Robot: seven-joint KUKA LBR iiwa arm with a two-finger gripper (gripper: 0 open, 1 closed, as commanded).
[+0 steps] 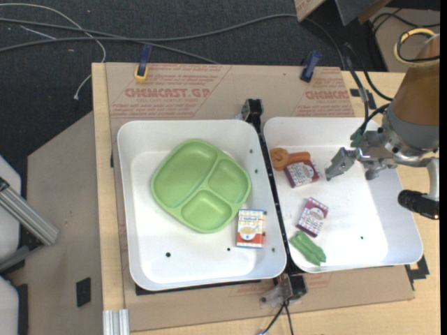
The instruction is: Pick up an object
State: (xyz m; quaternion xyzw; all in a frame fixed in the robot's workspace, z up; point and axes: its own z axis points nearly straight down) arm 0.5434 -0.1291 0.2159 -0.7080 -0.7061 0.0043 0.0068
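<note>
Gripper (355, 165) above right bin (391, 250); 2 purple packets (301, 174), green pouch (308, 248) nearby.

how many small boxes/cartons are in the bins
3: an orange and white carton in the left bin beside the green tray; two purple cartons in the right bin, one by the gripper, one lower.

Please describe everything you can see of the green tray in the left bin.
The green tray is pale green and looks like smooth plastic. It has rounded corners and three shallow compartments divided by raised ridges, all empty. It lies flat, turned at a slant to the bin walls, near the middle of the left bin. A small carton lies at its near right corner, touching or almost touching the rim; I cannot tell which. Nothing else is near it.
</note>
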